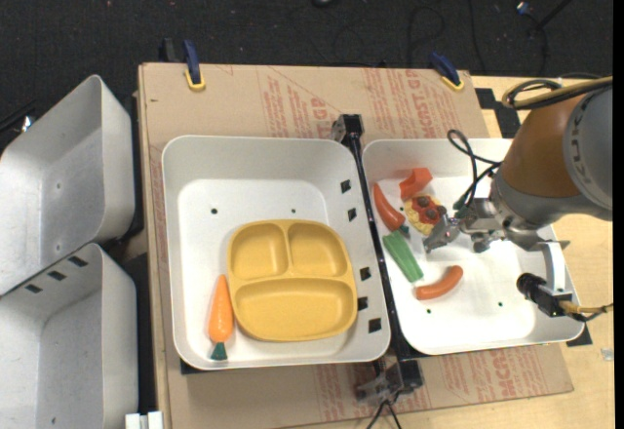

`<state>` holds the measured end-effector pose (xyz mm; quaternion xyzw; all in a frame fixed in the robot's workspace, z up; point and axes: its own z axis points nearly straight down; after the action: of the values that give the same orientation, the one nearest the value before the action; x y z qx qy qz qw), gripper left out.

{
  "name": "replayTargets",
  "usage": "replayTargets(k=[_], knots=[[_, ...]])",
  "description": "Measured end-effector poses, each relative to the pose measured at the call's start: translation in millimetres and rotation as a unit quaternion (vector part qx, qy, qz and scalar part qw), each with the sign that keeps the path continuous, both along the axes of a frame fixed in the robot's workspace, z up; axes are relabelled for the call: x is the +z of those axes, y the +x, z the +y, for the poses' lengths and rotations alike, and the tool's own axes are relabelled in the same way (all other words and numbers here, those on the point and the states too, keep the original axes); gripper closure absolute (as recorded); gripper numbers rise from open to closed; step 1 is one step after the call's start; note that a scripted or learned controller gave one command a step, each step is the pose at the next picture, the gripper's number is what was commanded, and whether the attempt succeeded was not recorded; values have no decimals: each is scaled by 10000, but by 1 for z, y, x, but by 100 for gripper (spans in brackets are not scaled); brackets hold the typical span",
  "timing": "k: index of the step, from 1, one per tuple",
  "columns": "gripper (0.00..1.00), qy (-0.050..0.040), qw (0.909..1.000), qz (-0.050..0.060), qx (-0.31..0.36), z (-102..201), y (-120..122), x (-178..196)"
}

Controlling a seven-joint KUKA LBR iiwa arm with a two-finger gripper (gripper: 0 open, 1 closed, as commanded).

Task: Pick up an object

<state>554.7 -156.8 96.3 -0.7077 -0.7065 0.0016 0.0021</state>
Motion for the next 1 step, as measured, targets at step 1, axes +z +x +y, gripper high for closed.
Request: replayTargets(k=[1], knots=[[100, -5, 10000, -32, -1, 0, 2, 14]])
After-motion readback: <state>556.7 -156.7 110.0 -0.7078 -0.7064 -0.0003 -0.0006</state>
